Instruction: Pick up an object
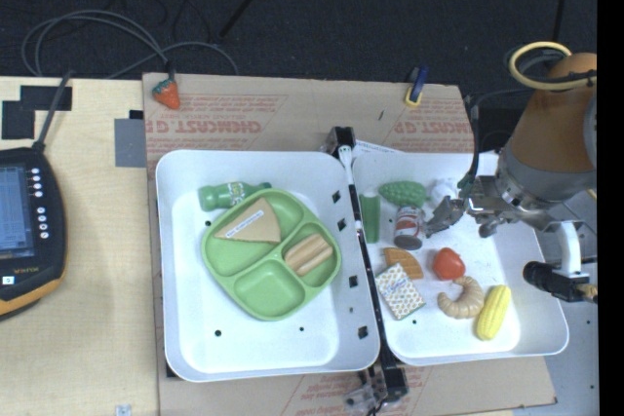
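My gripper hangs over the upper middle of the right bin, fingers spread open with nothing between them. Its left fingertip is just right of a small can. Directly below the gripper lies a red tomato. Also in this bin are a green leafy piece, a green cylinder, an orange piece, a patterned box, a tan croissant-like piece and a yellow corn cob.
The left bin holds a green divided plate with a sandwich wedge and a bread stick, plus a green bottle. A control pendant lies at far left. The divider between the bins runs alongside the cylinder.
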You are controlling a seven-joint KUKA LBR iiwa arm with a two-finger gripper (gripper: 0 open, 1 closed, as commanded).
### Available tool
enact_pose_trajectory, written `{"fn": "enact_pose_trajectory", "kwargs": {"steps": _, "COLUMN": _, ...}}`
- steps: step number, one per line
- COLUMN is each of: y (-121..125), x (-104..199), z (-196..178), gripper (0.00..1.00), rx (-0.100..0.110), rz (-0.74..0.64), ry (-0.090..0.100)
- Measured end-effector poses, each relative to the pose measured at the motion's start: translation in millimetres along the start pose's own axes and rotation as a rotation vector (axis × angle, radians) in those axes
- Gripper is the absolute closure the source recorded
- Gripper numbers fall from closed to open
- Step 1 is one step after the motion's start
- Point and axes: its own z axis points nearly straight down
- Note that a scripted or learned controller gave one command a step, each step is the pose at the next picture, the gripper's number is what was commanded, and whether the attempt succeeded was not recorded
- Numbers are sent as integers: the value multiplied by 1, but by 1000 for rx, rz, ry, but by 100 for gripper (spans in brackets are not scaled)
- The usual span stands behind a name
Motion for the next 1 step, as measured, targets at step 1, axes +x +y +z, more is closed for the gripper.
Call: {"fn": "enact_pose_trajectory", "kwargs": {"steps": 1, "y": 0, "x": -1, "z": -10, "gripper": 100, "rx": 2, "rz": 1, "ry": 1}}
